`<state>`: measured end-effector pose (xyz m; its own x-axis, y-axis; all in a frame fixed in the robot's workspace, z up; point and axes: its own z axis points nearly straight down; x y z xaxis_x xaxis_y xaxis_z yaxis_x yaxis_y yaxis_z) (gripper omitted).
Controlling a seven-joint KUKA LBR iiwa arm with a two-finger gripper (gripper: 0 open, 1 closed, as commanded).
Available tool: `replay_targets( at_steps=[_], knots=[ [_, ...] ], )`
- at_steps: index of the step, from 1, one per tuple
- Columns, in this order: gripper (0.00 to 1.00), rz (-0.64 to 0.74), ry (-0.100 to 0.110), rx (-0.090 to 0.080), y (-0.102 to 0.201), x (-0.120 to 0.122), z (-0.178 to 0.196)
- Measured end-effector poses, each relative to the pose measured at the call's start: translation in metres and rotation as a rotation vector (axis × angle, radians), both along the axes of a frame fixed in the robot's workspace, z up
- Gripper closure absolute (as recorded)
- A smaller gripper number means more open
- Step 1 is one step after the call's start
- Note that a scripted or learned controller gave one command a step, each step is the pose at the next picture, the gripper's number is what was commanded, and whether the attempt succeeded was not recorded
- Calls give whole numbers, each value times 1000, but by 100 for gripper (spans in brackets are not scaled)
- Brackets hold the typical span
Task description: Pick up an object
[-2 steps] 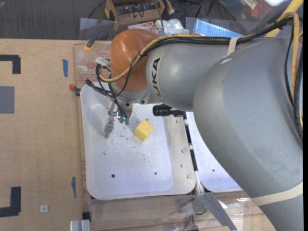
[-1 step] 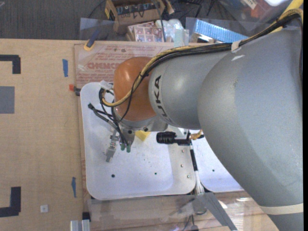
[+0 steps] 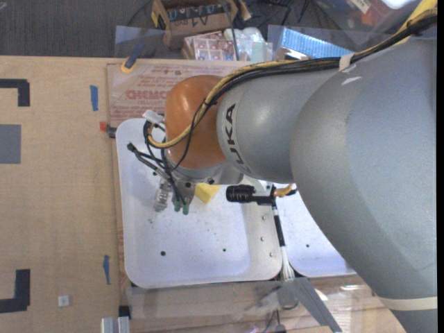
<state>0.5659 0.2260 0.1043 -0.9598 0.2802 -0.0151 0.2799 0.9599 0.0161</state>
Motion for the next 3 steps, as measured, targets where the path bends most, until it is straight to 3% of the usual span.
replay_targets(
  at_steps=[1, 2, 3],
  knots=[
    [100, 354, 7, -12, -1, 6, 114],
    [100, 369, 13, -13, -41, -47, 42],
    [100, 391, -1, -12, -1, -7, -11]
  ],
)
